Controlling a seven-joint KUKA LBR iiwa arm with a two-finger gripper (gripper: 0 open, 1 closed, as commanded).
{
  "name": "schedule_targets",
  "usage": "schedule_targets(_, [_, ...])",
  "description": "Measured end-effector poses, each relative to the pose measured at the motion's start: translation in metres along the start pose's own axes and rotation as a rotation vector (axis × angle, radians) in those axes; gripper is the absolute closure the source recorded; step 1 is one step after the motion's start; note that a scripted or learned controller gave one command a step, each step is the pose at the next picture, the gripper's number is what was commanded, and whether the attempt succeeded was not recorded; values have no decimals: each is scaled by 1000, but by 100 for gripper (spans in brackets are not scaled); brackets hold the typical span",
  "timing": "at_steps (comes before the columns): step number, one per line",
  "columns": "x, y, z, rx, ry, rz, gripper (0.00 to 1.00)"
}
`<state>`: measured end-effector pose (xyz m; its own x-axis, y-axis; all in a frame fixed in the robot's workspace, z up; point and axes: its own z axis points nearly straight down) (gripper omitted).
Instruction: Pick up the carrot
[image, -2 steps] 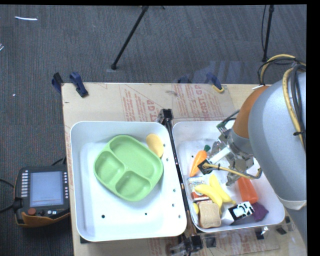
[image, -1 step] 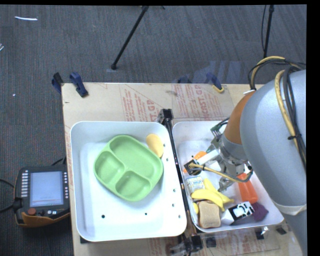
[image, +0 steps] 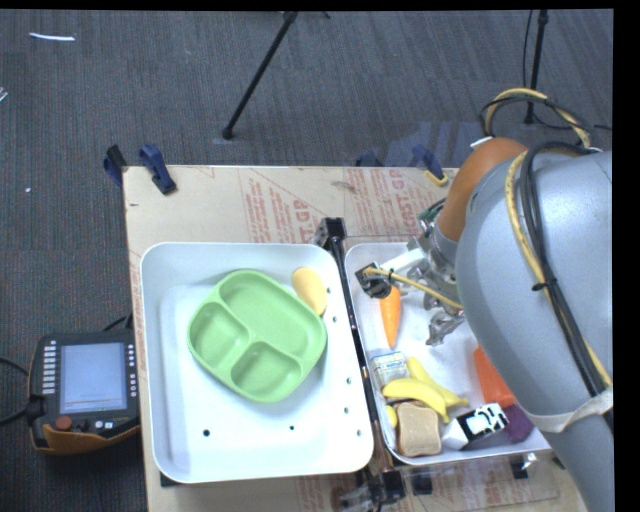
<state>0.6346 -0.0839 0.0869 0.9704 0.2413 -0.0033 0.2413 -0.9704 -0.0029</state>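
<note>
Grey and bulky, the arm (image: 545, 290) comes in from the right and covers much of the right bin (image: 455, 370), with its orange band high above the wrist. Its hand (image: 445, 325) hangs low over the middle of that bin, and whether the hand is wide or narrow cannot be told from this angle, since the metal parts there blur together. Nothing can be seen held in it. The carrot (image: 390, 315) lies flat in the right bin near the wall shared with the left bin (image: 160, 330), its thick end toward the far side and its point toward the near side, just beside the hand and apart from it. Below the carrot are a small jar (image: 388, 365), a banana (image: 425, 392) and a slice of bread (image: 418, 428), all close together. The left bin holds a green divided tray (image: 258, 335) with a pale yellow piece (image: 310, 290) at its far corner, and both bins rest on the bench (image: 260, 200). The step in hand looks like the approach, with the grasp not yet made. The next move would call for shifting the hand sideways toward the shared wall until it is centred over the carrot, turning it to close across the narrow width, then going down without nudging the jar.
</note>
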Motion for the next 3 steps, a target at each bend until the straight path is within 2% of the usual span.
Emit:
schedule_targets(1, [-41,-11,1,2,-4,19,0])
schedule_targets(2, [-41,-13,-8,6,-8,12,100])
schedule_targets(3, [-108,-27,1,3,-3,-84,100])
